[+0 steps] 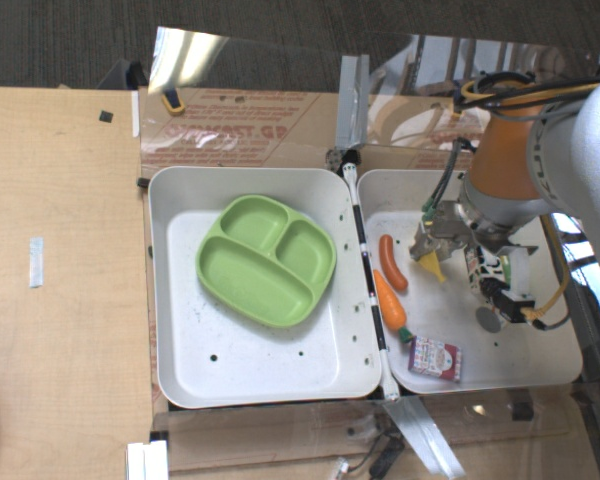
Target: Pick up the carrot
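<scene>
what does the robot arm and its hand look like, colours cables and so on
The arm is light grey with a wide orange band above the wrist. Yellow and black cables loop over its top, and another cable curls beside the wrist. The hand is a cluster of dark and silvery metal parts with black-and-white markings on one side.

Light: bright, even, from overhead
Glare: strong on the clear panel [185, 60] behind the bins
Shadows: soft, faint under the green plate [267, 259]
Focus: fairly sharp, slightly grainy
</scene>
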You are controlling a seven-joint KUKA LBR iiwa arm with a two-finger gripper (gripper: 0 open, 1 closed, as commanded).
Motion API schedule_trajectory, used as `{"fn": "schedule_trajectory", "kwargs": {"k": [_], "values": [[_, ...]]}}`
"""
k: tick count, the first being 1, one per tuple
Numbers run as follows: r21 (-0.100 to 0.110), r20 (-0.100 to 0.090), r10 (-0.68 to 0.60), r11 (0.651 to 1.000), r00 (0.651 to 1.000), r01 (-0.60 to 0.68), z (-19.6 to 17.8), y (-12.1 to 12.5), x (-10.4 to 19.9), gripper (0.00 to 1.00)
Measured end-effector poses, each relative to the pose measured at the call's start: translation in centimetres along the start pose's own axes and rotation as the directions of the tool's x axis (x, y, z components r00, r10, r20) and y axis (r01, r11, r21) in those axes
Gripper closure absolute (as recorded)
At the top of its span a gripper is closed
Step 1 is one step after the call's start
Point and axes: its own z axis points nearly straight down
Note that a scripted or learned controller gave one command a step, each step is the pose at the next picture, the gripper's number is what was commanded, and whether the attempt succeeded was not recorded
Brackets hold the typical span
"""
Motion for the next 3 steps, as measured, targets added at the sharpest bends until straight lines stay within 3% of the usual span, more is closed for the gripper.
{"fn": "schedule_trajectory", "kwargs": {"k": [1,2,3], "values": [[-0.001,0.001,0.068,0.998,0.998,-0.068,-13.7,1.4,5.9,1.0],[-0.001,0.001,0.067,0.998,0.998,-0.067,-13.7,1.5,5.9,0.0],[-0.001,0.001,0.025,1.0,1.0,-0.025,-4.2,6.3,-0.2,0.0]]}}
